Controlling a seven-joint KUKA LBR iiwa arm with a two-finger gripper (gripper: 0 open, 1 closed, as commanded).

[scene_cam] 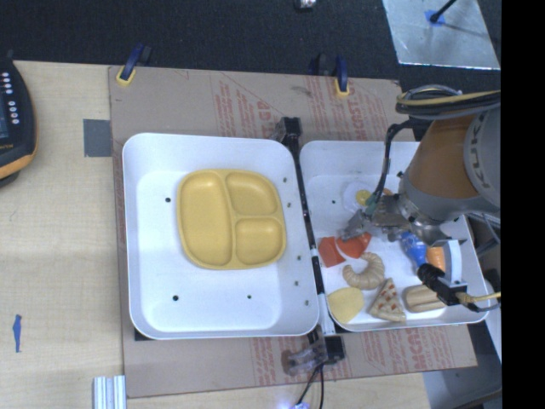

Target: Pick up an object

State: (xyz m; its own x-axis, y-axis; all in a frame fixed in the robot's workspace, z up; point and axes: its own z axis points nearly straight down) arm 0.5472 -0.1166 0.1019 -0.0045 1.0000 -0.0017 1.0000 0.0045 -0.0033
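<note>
The right bin [332, 164] holds several toy foods: a red piece [343, 248], a tan croissant [367, 271], a pale yellow round [345, 303], a pizza slice [387, 301], a beige loaf [421, 296], a blue item [414, 250], an orange piece [436, 256] and a small yellow item [364, 198]. The arm, with its orange band [443, 164], reaches in from the right. My gripper [364, 224] hangs low in the right bin, just above the upper edge of the red piece and below the small yellow item.
The left bin [145, 228] carries a yellow divided plate [230, 218]. A black clip [290, 129] sits at the top of the ridge between the bins. Cables [434, 99] loop over the arm at the right. A pendant [13, 118] lies at the far left.
</note>
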